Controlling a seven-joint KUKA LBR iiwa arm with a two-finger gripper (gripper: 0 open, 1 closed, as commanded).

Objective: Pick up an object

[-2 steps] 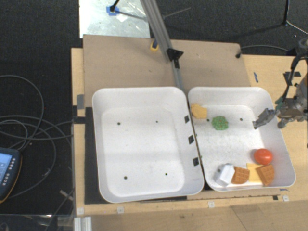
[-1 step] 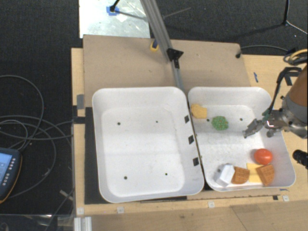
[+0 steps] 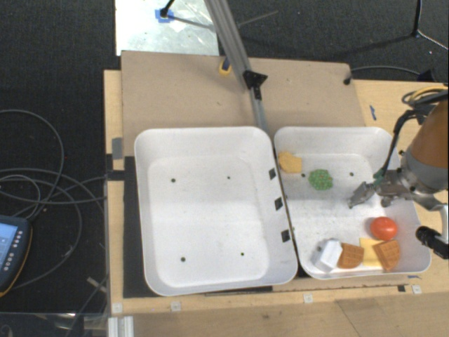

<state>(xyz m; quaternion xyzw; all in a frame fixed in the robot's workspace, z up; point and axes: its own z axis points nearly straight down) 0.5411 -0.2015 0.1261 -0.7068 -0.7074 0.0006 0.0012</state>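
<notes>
Gripper hangs over the right bin, fingers apart w/ nothing between them. Closest obj is the red tomato just below; green broccoli sits to its left.

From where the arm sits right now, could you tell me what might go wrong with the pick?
1. The claw hangs over bare bin floor, between the green piece and the red ball, so closing here would likely grab nothing.
2. The round ball may roll off.
3. The items crowded by the right bin's near wall, like the orange wedge, leave little room.
</notes>
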